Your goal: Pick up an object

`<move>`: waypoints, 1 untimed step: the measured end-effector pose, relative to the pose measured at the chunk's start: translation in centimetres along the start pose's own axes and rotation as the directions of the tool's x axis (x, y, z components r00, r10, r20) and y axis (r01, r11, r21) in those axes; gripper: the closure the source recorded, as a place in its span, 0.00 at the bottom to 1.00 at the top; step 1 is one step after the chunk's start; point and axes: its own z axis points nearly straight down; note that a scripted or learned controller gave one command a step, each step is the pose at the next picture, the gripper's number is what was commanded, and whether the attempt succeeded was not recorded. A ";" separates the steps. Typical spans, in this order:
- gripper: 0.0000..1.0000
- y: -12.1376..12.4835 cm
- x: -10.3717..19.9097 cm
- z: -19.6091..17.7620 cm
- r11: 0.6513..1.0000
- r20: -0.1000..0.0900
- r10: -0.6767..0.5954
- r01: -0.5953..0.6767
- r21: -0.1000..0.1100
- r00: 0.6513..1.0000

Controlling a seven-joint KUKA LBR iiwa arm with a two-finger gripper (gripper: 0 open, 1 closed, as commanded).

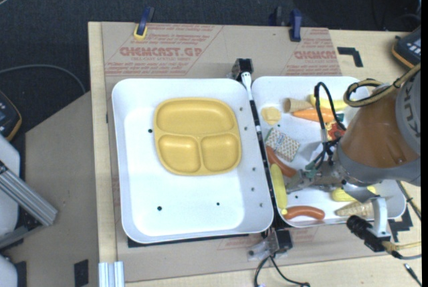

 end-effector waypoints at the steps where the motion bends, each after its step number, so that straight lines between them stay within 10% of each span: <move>1: 1.00 0.1 0.0 -1.2 1.000 0.001 0.002 -0.002 -0.005 1.000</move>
